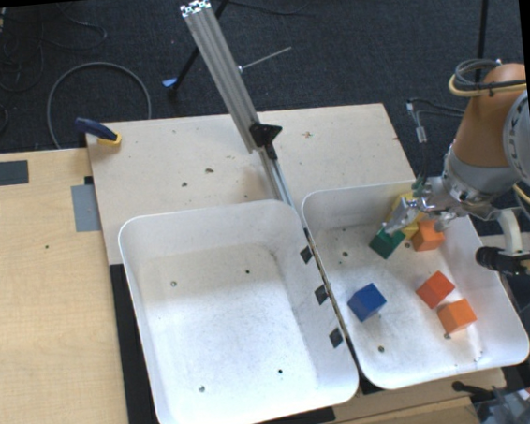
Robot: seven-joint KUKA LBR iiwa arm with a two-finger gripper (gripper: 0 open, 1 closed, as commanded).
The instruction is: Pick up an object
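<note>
I see two white bins point(212, 223) with little dark specks. In the right bin I see a green block point(386, 243), a blue block point(367, 301), a red-orange block point(435, 288) and an orange block point(456, 315). The arm point(489, 140) has an orange band.

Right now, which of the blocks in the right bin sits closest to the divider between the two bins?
The blue block. It lies alone near the bin's left wall, while the green block and the orange ones sit farther right.
</note>
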